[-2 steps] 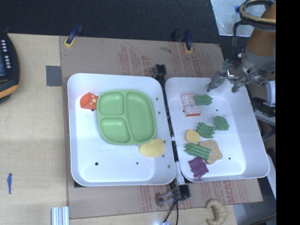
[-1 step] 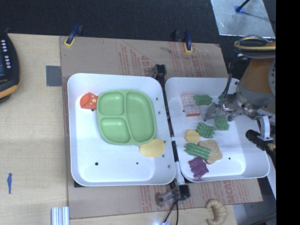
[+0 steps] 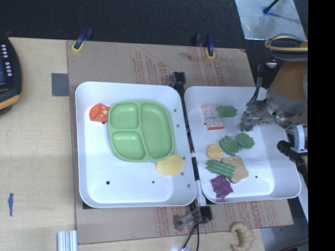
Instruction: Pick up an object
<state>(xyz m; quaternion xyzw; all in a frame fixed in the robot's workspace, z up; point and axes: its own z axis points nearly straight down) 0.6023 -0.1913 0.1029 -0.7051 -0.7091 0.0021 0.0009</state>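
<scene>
My gripper [image 3: 248, 121] hangs over the right bin [image 3: 272, 190], near its upper middle, with nothing visibly held. Just left of it lie a small pink-and-white box [image 3: 212, 117] and a dark green leafy piece [image 3: 227, 110]. Below it sit two green ridged pieces [image 3: 236, 143], a yellow round piece [image 3: 214, 151], a green pod [image 3: 220, 168], a tan cracker-like piece [image 3: 237, 168] and a purple piece [image 3: 221, 186]. The left bin [image 3: 104, 192] holds a green divided plate [image 3: 141, 130], a red piece [image 3: 99, 112] and a yellow piece [image 3: 170, 165].
The grey arm with its orange band [image 3: 287, 45] comes in from the right over the right bin's far corner. A black device [image 3: 8, 75] lies at the bench's left edge. Clamps [image 3: 209, 48] hold the board's far edge. A tan curled object [image 3: 242, 235] lies in front of the bins.
</scene>
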